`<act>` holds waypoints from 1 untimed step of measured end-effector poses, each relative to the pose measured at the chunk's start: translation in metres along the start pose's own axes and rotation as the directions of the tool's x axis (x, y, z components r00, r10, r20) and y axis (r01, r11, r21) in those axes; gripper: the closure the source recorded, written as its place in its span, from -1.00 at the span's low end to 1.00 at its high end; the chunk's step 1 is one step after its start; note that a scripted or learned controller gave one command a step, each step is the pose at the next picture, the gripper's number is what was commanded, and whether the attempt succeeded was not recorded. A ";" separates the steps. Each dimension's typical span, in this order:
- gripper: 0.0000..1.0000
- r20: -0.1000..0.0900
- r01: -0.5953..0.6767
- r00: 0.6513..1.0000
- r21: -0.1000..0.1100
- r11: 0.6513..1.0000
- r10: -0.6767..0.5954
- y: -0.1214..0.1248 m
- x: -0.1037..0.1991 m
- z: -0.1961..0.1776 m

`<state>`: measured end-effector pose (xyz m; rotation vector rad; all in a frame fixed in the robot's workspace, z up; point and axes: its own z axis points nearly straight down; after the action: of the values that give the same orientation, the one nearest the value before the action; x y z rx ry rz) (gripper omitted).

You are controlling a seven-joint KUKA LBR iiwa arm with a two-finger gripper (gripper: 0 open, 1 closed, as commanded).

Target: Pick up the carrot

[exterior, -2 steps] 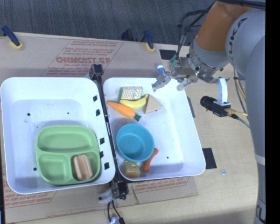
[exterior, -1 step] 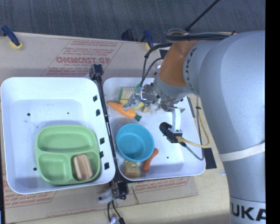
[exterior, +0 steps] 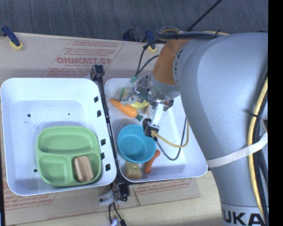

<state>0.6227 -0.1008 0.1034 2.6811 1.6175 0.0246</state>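
Grey and bulky, the arm (exterior: 226,107) fills the right side of the camera view, its orange band (exterior: 164,67) just above the wrist, which hangs over the far part of the right bin (exterior: 191,166). Below the wrist the gripper (exterior: 140,94) sits low among the clutter at that bin's far end; whether its jaws are wide, narrow or closed on anything I cannot tell, because the wrist housing covers them.

Just to the left of the gripper lies the carrot (exterior: 124,108) — orange, on its side on the bin floor, near the divider between the bins and beyond the blue bowl (exterior: 136,144). It looks beside the gripper, not under it.

My judgement: this is the approach step, with the grasp not yet made. The next move calls for shifting toward the divider, lining the fingers across the carrot's narrow width, then descending without nudging the bowl or the yellow-green items (exterior: 137,105) touching the carrot's right end.

Counted: two white bins; one carrot; one blue bowl; one green divided plate (exterior: 61,147) in the left bin (exterior: 19,98), holding one tan bread-like piece (exterior: 82,168); one yellowish block (exterior: 133,170) and one small orange piece (exterior: 151,161) near the bowl's front edge — the latter could be mistaken for the target.
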 end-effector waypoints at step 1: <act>1.00 -0.006 0.011 1.000 0.002 1.000 -0.011 0.001 0.004 -0.013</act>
<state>0.6252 -0.0982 0.1161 2.6755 1.6352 0.0309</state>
